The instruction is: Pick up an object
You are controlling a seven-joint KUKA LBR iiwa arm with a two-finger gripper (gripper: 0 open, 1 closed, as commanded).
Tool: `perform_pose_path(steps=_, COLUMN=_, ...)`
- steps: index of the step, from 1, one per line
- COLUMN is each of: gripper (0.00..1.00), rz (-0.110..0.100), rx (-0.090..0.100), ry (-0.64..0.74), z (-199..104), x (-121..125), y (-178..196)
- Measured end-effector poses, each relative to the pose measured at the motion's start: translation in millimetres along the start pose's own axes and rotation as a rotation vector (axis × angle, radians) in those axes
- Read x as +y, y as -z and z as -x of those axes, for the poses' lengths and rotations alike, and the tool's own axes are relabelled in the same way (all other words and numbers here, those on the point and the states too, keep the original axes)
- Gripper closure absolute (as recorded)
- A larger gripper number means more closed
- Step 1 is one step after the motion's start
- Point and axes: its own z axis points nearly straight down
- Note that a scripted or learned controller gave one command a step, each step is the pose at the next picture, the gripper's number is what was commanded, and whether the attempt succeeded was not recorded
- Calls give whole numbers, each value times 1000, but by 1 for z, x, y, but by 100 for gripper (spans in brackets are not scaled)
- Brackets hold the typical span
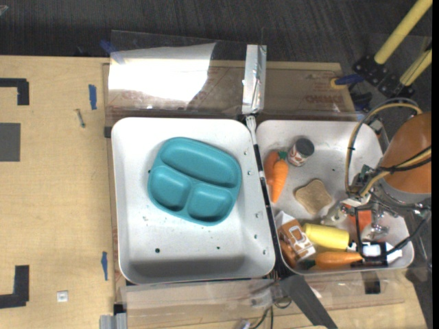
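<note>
Pincer — grip unclear, cannot tell — crowded by yellow banana, carrot, bread slice.

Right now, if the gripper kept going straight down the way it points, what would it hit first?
Probably the yellow object or the orange carrot beside it in the right bin; the gripper hangs just right of them, though depth is unclear.

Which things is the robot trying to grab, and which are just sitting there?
For the job (in the right bin, beside the gripper):
carrot
small can
bread slice
yellow piece
orange piece
small box

Just lying about:
teal divided plate
left bin
</note>
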Motion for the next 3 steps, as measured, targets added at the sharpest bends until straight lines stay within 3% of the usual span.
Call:
perform_pose_path(steps=1, gripper=0, rz=-21, rx=-13, ry=-51, z=-12, x=10, y=4)
perform_pose_path(steps=2, gripper=0, rz=-22, rx=-11, ry=-24, z=-34, x=-3, y=3)
perform_pose_path(steps=3, gripper=0, rz=-22, rx=-11, ry=-61, z=-22, x=4, y=4)
